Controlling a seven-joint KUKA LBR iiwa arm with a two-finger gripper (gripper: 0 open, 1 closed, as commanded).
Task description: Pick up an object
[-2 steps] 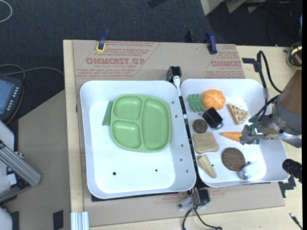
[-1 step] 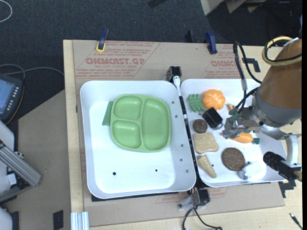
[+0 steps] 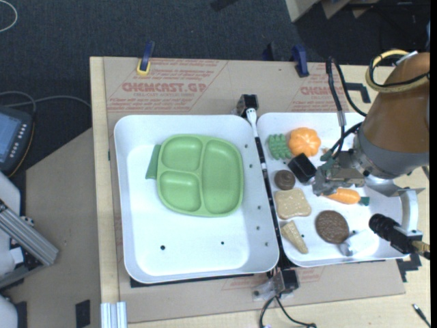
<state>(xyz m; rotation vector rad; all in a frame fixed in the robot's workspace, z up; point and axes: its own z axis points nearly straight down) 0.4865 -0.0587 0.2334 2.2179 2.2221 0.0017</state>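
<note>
The right bin (image 3: 362,125) holds several small objects. My gripper (image 3: 334,180) hangs low over its middle, right above an orange carrot-like piece (image 3: 345,197) and partly covering it. Just left of the gripper lies a black block (image 3: 300,166). Behind that sit an orange fruit (image 3: 304,141) and a green ridged piece (image 3: 277,146). Toward the front lie a small brown ball (image 3: 285,180), a tan bread slice (image 3: 292,203), a pale wedge (image 3: 295,237) and a round brown cookie (image 3: 332,226). Nothing shows as lifted.
The left bin (image 3: 136,217) holds a green divided plate (image 3: 200,175) toward its back, with bare white floor in front of it. The rims between the two bins (image 3: 263,183) run close to the objects on the left side.
</note>
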